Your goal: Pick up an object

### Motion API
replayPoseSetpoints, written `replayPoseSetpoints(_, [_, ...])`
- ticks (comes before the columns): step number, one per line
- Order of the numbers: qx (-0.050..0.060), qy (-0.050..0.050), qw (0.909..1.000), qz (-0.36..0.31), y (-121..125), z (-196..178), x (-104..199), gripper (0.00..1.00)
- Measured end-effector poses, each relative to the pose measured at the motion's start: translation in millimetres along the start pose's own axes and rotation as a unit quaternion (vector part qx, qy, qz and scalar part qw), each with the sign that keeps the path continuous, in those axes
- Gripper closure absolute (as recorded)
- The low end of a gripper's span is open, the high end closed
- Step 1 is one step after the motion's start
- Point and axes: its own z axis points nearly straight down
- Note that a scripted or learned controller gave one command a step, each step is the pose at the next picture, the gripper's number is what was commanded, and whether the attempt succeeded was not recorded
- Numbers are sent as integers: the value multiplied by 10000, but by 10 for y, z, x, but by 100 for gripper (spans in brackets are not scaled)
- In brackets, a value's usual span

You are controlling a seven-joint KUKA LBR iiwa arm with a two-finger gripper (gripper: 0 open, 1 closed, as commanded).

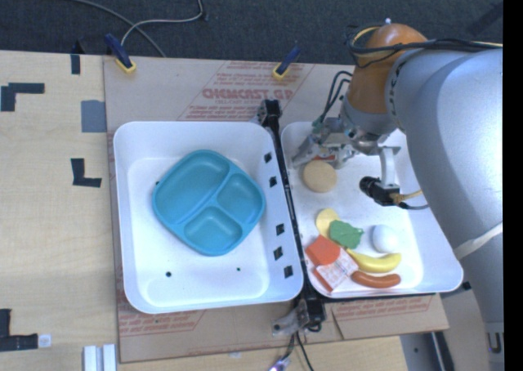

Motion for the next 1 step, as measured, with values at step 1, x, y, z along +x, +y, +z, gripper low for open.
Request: replayPoseSetpoints(1, [2, 4, 10000, -5, 1, -1, -12, 0])
